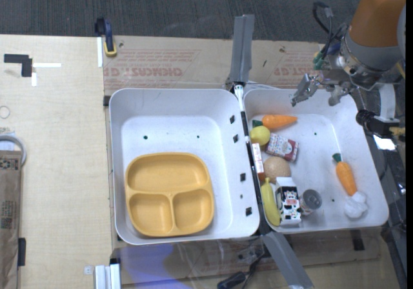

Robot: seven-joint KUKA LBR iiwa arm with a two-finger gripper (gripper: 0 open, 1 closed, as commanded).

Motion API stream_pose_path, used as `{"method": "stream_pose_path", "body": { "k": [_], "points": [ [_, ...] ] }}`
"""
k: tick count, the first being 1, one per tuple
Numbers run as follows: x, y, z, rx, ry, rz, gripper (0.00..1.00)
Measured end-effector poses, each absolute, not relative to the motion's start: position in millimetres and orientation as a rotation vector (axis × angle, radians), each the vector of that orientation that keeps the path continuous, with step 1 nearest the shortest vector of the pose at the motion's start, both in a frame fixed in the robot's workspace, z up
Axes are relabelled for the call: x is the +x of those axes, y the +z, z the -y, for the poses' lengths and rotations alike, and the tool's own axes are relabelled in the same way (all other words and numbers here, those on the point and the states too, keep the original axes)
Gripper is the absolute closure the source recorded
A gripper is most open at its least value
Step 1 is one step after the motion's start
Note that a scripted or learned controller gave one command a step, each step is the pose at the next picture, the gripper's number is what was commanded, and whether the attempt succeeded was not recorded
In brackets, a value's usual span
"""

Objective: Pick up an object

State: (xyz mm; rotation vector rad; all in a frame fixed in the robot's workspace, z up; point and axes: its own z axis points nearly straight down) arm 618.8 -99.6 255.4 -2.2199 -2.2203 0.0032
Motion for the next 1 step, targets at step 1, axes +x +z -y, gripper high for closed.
{"method": "stream_pose_path", "body": {
  "k": [1],
  "points": [
    [658.8, 248.0, 80.7, -2.337, 0.004, 2.098, 0.00]
  ]
}}
